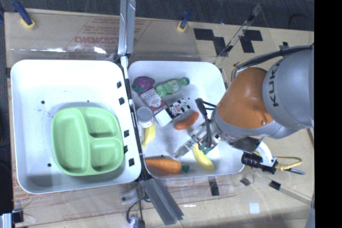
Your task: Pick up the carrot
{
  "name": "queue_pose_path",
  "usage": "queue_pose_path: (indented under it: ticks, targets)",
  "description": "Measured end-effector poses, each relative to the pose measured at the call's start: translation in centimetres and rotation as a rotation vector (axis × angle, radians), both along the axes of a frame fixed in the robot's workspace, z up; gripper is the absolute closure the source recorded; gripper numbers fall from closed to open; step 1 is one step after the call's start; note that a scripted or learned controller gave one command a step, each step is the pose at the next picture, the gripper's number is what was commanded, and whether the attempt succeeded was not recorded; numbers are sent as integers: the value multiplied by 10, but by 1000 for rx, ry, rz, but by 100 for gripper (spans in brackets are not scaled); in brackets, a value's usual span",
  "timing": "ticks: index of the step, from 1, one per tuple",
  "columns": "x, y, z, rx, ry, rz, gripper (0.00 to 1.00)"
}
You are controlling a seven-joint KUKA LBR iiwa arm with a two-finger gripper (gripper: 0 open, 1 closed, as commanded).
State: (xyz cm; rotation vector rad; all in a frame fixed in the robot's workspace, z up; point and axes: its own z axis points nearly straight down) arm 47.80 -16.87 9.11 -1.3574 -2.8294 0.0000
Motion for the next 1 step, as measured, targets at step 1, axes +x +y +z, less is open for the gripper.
queue_pose_path:
  ticks: [1]
  targets:
    - [-2, 8, 0, 1, 3, -140, 0]
